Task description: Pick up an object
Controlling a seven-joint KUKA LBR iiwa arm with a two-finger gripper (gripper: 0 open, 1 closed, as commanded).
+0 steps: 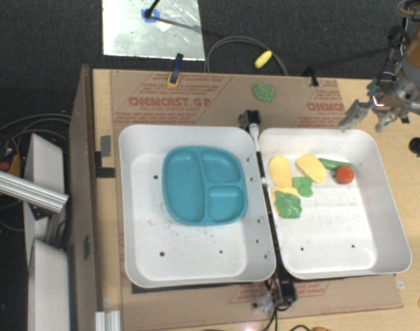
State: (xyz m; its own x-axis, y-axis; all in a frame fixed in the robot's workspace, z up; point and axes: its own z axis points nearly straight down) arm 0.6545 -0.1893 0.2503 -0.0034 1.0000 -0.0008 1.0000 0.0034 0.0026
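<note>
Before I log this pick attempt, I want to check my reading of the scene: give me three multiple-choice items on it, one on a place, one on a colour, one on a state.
1. Where does the divided tray lie?
A. in the left bin
B. in the right bin
C. on the cardboard outside both bins

2. What colour is the small round piece among the toy foods?
A. blue
B. red
C. white

3. Where is the gripper now?
A. down among the toy foods
B. over the tray
C. above the right bin's far right corner, away from the foods

Answers:
1 A, the blue tray sits inside the left bin.
2 B, it is red, beside a yellow piece.
3 C, it hangs beyond the right bin rim, with no object at it.
</note>
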